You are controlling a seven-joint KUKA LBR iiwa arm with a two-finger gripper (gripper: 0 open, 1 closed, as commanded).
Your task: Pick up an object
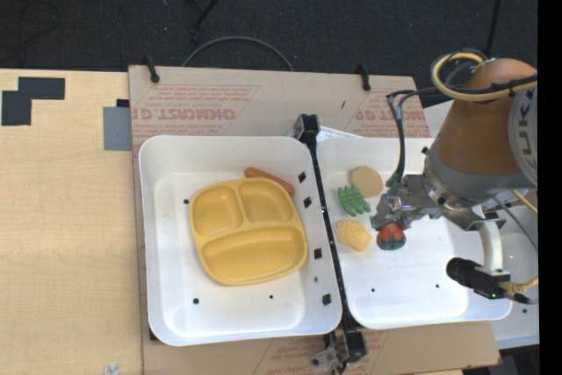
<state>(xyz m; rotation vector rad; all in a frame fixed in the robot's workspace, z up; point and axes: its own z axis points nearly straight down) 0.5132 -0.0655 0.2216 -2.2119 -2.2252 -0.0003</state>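
Nearest you, the tabletop (70, 277) carries two white bins side by side. The left bin (167, 303) holds a yellow tray (248, 233) with an orange piece (268, 178) just behind it. In the right bin (421, 303) you will find the likely targets — a yellow corn (354, 234), a red-and-green toy (391, 237), a green piece (355, 202) and, farthest, a tan piece (366, 181).

The gripper (388, 219) hangs just above the red-and-green toy; you cannot tell whether its jaws are apart or closed, nor whether they hold anything.

To grasp well, centre over the toy, keep clear of the corn just beside it, descend squarely — then close and confirm the toy sits between the jaws before lifting.
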